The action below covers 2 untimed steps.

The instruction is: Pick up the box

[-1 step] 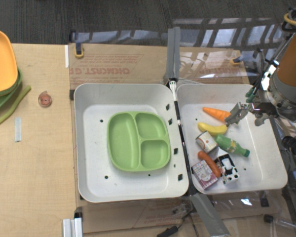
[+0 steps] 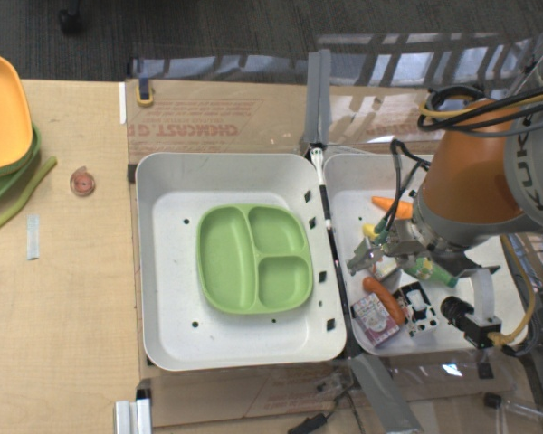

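Box [image 2: 376, 318]: lying flat in the right bin [image 2: 344, 208], looking light and stiff; taking its short edges.
Gripper [image 2: 366, 256]: hovering nearby, state unclear.

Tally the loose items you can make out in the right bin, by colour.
Orange: 2, the carrot-like piece and the sausage-like piece
Pink: 1, the box
Green: 1, an item partly under the arm
Black and white: 1, a small piece
Total: 5; more may lie hidden beneath the arm.

Bench [image 2: 72, 333] bears two white bins [image 2: 163, 269], stacked plates [image 2: 0, 125]
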### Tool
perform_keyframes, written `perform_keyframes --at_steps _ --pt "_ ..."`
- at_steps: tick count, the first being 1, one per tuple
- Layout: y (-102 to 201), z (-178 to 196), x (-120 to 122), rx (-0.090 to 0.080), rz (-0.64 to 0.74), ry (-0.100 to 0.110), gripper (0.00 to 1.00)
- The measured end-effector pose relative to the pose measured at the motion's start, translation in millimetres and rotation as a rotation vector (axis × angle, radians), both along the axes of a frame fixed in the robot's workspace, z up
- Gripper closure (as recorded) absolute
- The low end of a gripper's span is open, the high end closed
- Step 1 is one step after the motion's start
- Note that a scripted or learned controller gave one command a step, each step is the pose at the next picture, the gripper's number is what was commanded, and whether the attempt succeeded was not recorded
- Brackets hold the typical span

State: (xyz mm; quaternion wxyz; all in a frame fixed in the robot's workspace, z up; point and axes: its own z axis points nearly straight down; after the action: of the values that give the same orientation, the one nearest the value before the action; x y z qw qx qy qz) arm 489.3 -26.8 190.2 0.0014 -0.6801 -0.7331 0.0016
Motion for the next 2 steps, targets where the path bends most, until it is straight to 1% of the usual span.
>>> perform_keyframes --at_steps 1,2 --pt "-2 8 1 -0.001 -0.006 0.0 1.0" --pt "54 0 30 -0.002 -0.117 -0.001 1.0"
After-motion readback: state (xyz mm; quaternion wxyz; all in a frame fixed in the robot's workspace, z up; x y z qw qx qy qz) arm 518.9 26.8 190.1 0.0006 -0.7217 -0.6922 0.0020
